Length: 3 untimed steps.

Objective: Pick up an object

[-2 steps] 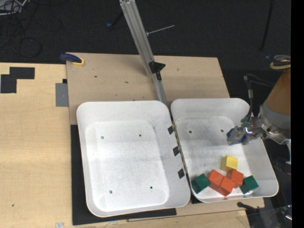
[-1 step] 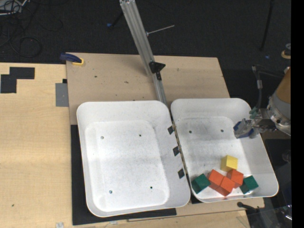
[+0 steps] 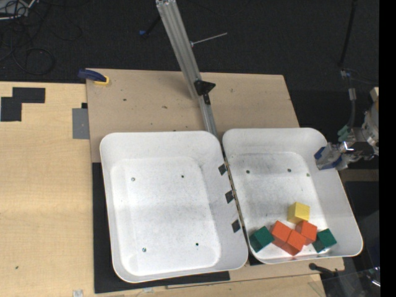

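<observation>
Wooden bench, two white bins, dark floor, claw state unclear

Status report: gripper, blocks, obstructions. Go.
Gripper at right bin's far right rim, holding nothing visible. Blocks clustered in that bin's near corner: yellow, two orange, two green. Nothing between gripper and blocks.

Gripper low at the view's right side, arm mostly cropped
</observation>
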{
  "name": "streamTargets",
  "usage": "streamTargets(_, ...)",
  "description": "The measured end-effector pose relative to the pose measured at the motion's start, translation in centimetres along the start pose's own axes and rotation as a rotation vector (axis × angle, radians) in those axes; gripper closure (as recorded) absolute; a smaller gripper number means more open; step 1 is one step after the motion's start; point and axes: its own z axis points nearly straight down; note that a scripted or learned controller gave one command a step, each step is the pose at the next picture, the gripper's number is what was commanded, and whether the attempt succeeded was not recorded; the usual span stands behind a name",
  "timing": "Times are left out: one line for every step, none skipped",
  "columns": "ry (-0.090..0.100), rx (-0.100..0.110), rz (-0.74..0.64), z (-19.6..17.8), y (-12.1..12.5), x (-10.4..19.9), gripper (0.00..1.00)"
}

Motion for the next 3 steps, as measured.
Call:
streamTargets(0.004, 0.007, -0.003, 1.5, 0.7, 5.3, 1.0)
streamTargets(0.005, 0.008, -0.003, 2.5, 0.9, 11.0, 1.0)
streamTargets(0.004, 0.01, -0.002, 3.7, 1.9, 15.8, 1.0)
